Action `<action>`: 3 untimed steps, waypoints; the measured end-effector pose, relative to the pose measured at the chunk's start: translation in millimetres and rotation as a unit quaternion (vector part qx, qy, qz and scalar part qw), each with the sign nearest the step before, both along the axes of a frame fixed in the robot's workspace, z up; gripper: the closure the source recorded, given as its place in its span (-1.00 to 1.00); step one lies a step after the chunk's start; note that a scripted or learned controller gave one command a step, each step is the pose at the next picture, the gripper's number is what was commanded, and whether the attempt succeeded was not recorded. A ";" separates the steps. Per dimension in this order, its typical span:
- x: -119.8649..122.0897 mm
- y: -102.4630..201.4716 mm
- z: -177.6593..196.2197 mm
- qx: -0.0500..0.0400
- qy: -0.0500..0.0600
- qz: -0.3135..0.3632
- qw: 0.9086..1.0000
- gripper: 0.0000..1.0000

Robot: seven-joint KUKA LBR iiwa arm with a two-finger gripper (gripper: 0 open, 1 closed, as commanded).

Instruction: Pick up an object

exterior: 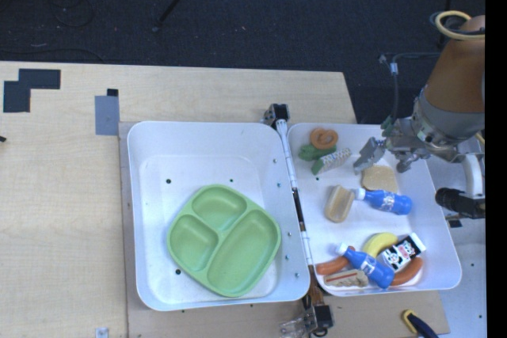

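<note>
The arm is at the approach step: the gripper (388, 157) hangs over the far part of the right bin (451, 265), and nothing sits between its fingers. The two fingers are spread apart, one reaching left toward the middle of the bin, the other on the right.

Directly under and just near of the gap lies a tan bread slice (379, 177), and this looks like the likeliest thing to be picked. Touching its near edge is a blue and white bottle (385, 202) lying on its side, its cap pointing left. To the left of that rests a beige wedge (339, 203), and at the far left corner of the bin sit an orange swirl pastry (323, 138) and a green toy (321, 160) with a grey patch.

At the near end of the bin, well apart from the fingers, a yellow banana (380, 242), a small black and white carton (400, 251), a second blue bottle (367, 264) and a sausage (408, 274) are crowded together.

The left bin (142, 170) holds a green divided plate (224, 239).

By my reckoning the next move calls for a straight descent so the fingers straddle the bread slice, then a close. The slice is flat and low, so the fingers must go nearly to the bin floor, and the bottle beside it could be nudged.
</note>
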State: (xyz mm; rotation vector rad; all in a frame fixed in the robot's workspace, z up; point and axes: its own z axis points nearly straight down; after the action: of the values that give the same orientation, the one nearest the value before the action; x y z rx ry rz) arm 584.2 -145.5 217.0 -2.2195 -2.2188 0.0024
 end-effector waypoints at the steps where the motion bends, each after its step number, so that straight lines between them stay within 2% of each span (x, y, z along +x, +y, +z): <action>1: 47.7 -21.2 -125.9 -0.001 -0.004 0.001 1.000 -1.00; 2: 61.6 -35.6 -126.5 -0.001 -0.003 0.001 1.000 -1.00; 3: 61.8 -49.0 -126.3 -0.001 -0.004 0.001 1.000 -1.00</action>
State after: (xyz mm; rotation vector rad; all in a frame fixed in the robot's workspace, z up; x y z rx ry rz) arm 646.1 -194.4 90.7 -2.2211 -2.2268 -0.0048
